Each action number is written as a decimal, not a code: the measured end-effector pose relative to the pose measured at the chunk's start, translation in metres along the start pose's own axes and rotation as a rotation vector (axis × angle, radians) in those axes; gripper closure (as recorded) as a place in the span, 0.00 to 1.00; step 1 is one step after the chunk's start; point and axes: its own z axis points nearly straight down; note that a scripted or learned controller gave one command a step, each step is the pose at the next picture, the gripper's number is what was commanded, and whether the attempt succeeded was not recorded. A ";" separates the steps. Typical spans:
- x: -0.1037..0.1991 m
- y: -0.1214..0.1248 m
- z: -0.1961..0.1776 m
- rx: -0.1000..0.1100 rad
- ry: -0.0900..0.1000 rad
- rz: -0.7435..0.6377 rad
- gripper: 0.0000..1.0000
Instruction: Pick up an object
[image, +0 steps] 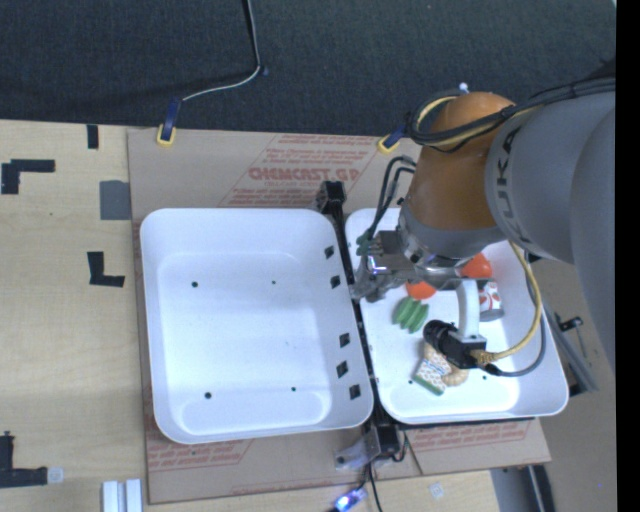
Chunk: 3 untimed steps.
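The arm reaches in from the right and hangs over the right bin (500, 400). Its gripper (383, 272) sits low near that bin's left wall, beside the divider between the bins. Just right of the gripper lie a green object (409, 315) and a small orange piece (420, 291). Another orange object (479, 266) and a red and white item (489, 298) peek out from under the arm's wrist. A patterned packet (433, 374) lies nearer the front, partly beneath a black fitting on the arm's cable. The arm's body hides much of the bin's back.
The left bin (170, 300) is a shallow white tray next to the right one. Black clips (345, 345) line the divider between the two bins. Both bins rest on a cardboard sheet (250, 170). A yellow cable (525, 345) loops from the arm over the right bin.
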 end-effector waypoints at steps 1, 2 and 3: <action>0.021 0.020 -0.078 -0.012 0.002 -0.006 1.00; 0.057 -0.030 -0.142 -0.009 0.004 -0.008 1.00; 0.027 -0.057 -0.074 0.006 -0.001 0.000 1.00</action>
